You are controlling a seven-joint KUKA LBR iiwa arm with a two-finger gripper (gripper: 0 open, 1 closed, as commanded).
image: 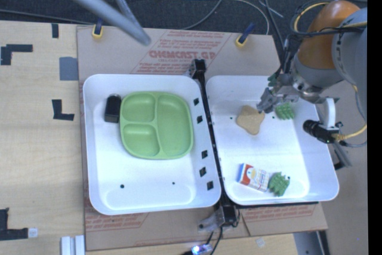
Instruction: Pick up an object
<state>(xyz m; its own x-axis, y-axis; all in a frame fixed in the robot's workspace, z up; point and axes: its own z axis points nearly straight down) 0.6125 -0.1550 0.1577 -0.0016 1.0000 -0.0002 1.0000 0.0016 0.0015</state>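
From my end, pick not done. Right bin [298,146] holds tan piece [250,120] at 12 o'clock of carton [252,177]. Hand [271,98] low at its 1 o'clock, grip state unclear; grasp + lift left.

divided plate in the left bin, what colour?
Light green, plain: the divided plate shows clearly in the camera view, three compartments.

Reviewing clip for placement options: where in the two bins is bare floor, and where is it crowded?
Left bin: bare strip along the near wall below the green plate. Right bin: bare middle between the tan piece and small carton. Crowded around the tool at the far side.
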